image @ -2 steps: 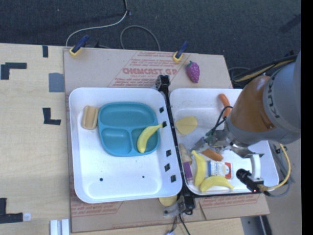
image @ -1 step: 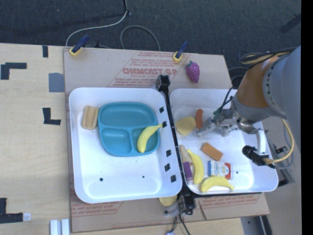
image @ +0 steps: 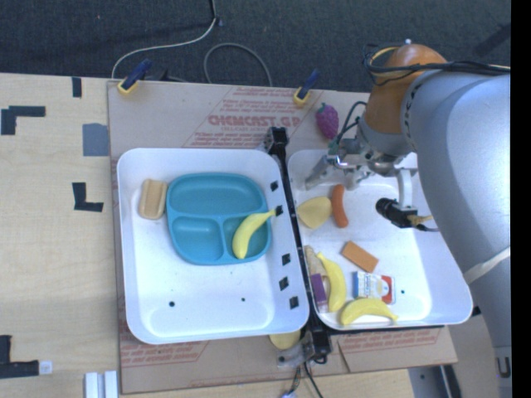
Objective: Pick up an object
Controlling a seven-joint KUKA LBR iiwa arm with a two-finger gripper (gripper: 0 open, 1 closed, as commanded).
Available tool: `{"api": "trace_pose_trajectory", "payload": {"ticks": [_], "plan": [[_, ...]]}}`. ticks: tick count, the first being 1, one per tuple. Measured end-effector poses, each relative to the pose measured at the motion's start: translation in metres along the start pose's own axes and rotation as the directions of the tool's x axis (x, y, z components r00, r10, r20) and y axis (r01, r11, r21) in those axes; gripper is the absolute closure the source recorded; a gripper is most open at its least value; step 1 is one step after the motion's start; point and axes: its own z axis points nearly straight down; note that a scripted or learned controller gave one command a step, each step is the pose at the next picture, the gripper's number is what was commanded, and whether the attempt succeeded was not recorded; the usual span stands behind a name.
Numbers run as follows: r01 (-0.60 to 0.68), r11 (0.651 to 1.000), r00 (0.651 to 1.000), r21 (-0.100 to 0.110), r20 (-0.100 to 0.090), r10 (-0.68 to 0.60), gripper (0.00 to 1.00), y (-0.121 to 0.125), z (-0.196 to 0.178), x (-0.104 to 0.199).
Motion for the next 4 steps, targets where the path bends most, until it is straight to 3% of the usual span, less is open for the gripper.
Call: {"api": "trace_pose_trajectory", "payload": {"ticks": [1, 2, 3, 4], "plan": [[-0.007, 1.0, 1.0, 0.005, 0.002, 0.007, 0.0, -0.024, -0.001, 0.012], [-0.006, 1.0, 1.0, 0.005, -0.001, 0.006, 0.0, -0.003, 0.0, -0.008], [-0.006, 1.0, 1.0, 0.004, 0.002, 0.006, 0.0, -0.014, -0.001, -0.008], [-0.005, 1.0, 1.0, 0.004, 0.003, 0.005, 1.0, -0.014, -0.011, -0.008]]}}
